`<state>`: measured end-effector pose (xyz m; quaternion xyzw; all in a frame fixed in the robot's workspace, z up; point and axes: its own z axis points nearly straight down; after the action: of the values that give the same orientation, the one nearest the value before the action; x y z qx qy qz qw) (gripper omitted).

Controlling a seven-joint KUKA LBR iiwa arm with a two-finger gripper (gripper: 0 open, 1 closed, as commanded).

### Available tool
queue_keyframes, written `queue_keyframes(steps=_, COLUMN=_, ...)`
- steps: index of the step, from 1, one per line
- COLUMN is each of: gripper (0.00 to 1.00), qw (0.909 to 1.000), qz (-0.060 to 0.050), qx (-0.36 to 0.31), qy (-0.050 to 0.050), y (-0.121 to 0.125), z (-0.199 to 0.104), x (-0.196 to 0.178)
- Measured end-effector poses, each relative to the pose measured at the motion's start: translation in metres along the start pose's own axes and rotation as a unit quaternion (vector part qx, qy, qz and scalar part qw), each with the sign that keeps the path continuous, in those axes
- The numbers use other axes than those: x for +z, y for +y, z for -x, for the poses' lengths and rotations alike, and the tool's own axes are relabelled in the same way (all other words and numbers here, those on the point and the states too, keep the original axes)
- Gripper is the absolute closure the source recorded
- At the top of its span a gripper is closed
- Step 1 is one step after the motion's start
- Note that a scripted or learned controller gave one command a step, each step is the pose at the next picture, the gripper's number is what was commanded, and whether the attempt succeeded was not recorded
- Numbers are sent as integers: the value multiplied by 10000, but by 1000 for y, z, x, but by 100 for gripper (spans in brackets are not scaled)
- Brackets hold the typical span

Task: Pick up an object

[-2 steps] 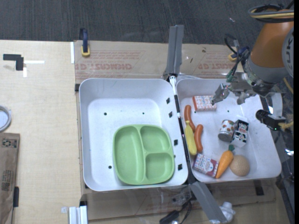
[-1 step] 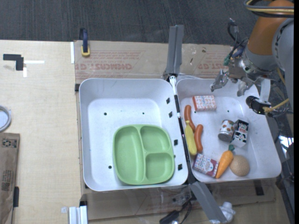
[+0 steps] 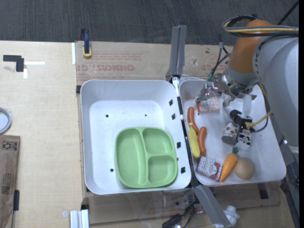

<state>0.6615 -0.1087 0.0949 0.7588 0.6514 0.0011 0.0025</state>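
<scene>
We see the pincer [image 3: 209, 93] poised low over the far end of the right bin [image 3: 273, 167], its metal tip just above a small pink-and-white packet [image 3: 210, 105]; we cannot tell how it is set or whether it grips anything. Behind it the grey arm [image 3: 280, 65], banded in orange, fills the upper right corner, with yellow and black cables looping over it.

Along the bin's left wall lie a slim red sausage shape [image 3: 191, 114], a yellow banana [image 3: 193, 139] and a second orange-red sausage [image 3: 203, 140], the last two side by side. To the right we find a small printed can [image 3: 230, 133] and a black-and-white spotted carton [image 3: 244, 137], close together. At the near end sit a pink boxed item [image 3: 208, 167], an orange carrot [image 3: 229, 163] with a green top leaning on it, and a round tan ball [image 3: 244, 168].

In the left bin [image 3: 95, 127] rests a smooth green divided plate [image 3: 146, 156] with three compartments. The pale wooden counter [image 3: 38, 127] carries a roll of tape [image 3: 4, 121] at its left edge.
</scene>
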Motion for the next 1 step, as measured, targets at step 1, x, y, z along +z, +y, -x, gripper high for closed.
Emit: queue_keyframes(steps=1, gripper=100, qw=10000, qz=-7, qx=-15, qy=-16, y=1, z=1, x=-7)
